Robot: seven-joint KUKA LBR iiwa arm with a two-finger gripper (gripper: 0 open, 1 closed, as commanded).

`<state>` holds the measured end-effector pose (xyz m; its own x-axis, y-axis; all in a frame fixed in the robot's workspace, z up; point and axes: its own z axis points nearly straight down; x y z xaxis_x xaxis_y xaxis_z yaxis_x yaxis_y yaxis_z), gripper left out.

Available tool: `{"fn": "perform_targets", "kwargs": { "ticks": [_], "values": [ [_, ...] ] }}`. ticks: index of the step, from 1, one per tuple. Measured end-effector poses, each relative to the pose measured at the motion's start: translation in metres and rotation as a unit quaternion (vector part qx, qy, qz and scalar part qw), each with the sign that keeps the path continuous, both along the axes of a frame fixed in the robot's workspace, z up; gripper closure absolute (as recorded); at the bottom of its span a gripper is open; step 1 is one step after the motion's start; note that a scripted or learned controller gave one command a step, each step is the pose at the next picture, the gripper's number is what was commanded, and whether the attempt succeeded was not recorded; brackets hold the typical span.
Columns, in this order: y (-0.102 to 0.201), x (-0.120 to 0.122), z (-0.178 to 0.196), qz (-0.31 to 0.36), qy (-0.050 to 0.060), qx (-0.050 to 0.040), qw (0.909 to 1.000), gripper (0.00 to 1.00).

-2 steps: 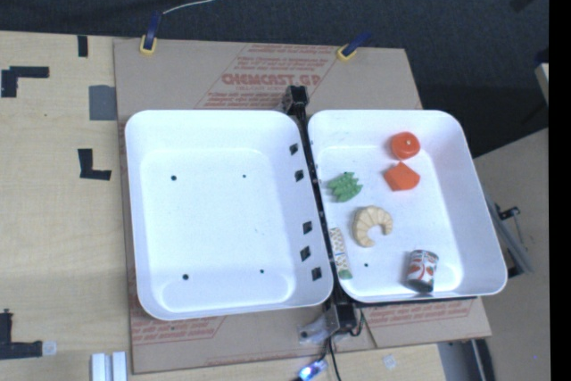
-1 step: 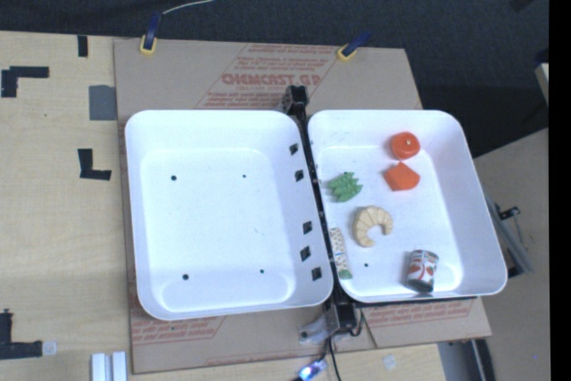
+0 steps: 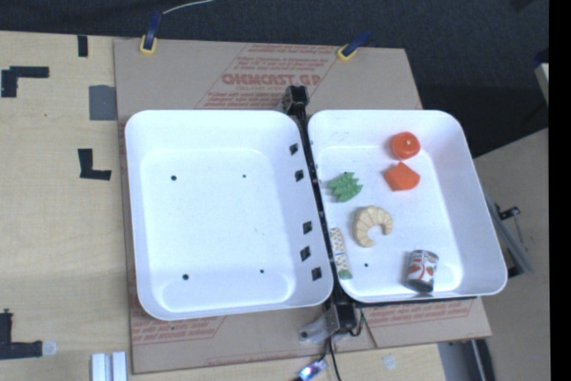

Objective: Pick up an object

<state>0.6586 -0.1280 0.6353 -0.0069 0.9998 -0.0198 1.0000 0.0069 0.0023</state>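
All the objects are sitting in the right bin (image 3: 464,192): a red ball (image 3: 405,144), orange block (image 3: 401,178), green piece (image 3: 343,186), croissant (image 3: 372,224), small can (image 3: 421,269), and a patterned strip (image 3: 337,251), too blurred to identify, lying against the left wall.

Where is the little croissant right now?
The croissant lies in the right bin, near its middle, below the green leafy toy and above the small can.

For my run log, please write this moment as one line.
right bin: tomato, orange block, green leaf, croissant, can, small packet | left bin: no objects | pick: not yet done
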Motion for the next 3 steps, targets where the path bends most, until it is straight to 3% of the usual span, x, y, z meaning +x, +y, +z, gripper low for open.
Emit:
{"fn": "perform_targets", "kwargs": {
  "ticks": [3],
  "values": [
    [0.003, 0.002, 0.030, 0.003, -0.003, -0.0030, 1.0000, 1.00]
  ]
}}
